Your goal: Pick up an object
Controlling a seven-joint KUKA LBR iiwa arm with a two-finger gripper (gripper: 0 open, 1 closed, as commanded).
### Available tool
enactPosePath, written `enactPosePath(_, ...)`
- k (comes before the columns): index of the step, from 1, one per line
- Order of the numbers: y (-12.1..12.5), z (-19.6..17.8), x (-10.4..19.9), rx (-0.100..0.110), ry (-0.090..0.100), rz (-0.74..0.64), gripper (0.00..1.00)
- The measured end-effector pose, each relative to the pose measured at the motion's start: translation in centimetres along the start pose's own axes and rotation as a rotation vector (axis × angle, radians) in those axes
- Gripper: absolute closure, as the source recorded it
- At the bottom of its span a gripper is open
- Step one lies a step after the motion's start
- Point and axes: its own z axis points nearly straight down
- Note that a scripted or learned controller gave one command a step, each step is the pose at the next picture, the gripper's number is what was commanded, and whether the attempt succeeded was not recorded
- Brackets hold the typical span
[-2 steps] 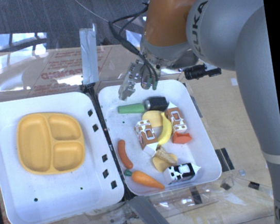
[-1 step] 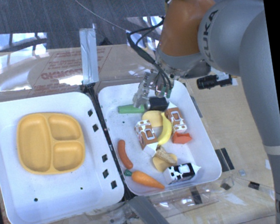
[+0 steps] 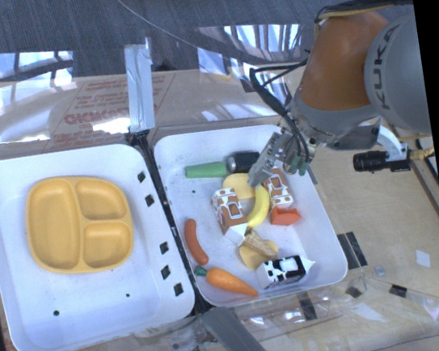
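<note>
Gripper [image 3: 269, 163] is positioned low over the upper middle of the right bin [image 3: 318, 221], directly above the top end of the banana [image 3: 258, 202] and just right of the black and green marker [image 3: 220, 166]. Whether anything sits between its fingers cannot be told from this view, nor whether they stand wide or narrow. The arm [image 3: 355, 68] enters from the right, its orange band above the bin's upper right corner, the wrist angled down and to the left into the bin. Contents of the right bin: the banana curves down the centre, touching a small orange and white toy house [image 3: 228, 208] on its left; a second orange and white block [image 3: 281, 202] lies just right of the banana, close below the gripper. A sausage [image 3: 196, 242] lies near the left wall, a carrot [image 3: 229, 283] below it toward the front edge, a tan crumpled piece [image 3: 257, 248] at centre front, and a black and white cow-patterned block [image 3: 284, 270] at the front right. The left bin [image 3: 28, 314] holds 1 yellow divided plate [image 3: 79, 222] with 3 compartments, well apart from the gripper.
</note>
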Motion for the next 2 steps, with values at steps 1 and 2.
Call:
enactPosePath(1, 2.0, -5.3, 6.2, -0.003, -0.002, 0.268, 1.00)
enactPosePath(2, 9.3, -6.5, 3.9, 0.000, 0.001, 0.404, 1.00)
